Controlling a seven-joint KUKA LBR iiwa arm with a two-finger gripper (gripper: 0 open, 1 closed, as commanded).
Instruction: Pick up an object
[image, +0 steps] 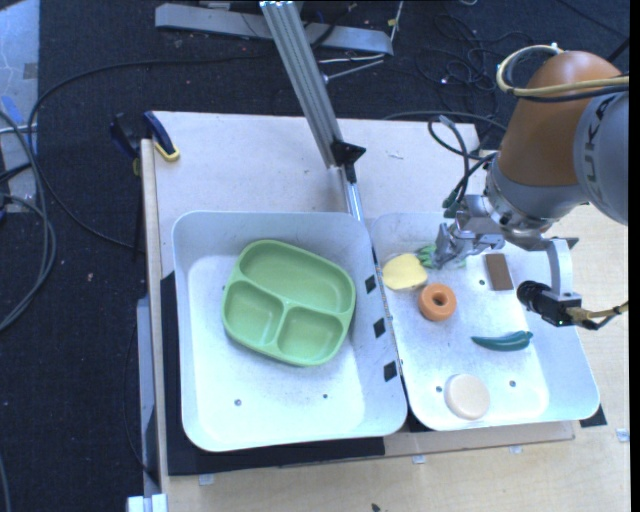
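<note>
The right bin (560, 385) holds a yellow piece (404, 271), an orange ring (437, 302), a dark green pepper-shaped piece (503, 341), a pale round disc (466, 396) and a small brown block (497, 271). My gripper (447, 250) hangs low over the bin's far side, just right of the yellow piece. A small green thing (428, 256) shows at its tips; whether it is gripped is unclear.
The left bin (200, 400) carries a light green divided plate (289, 301). A slanted metal pole (312, 85) rises behind the bins. Cables lie on the dark floor around the bench.
</note>
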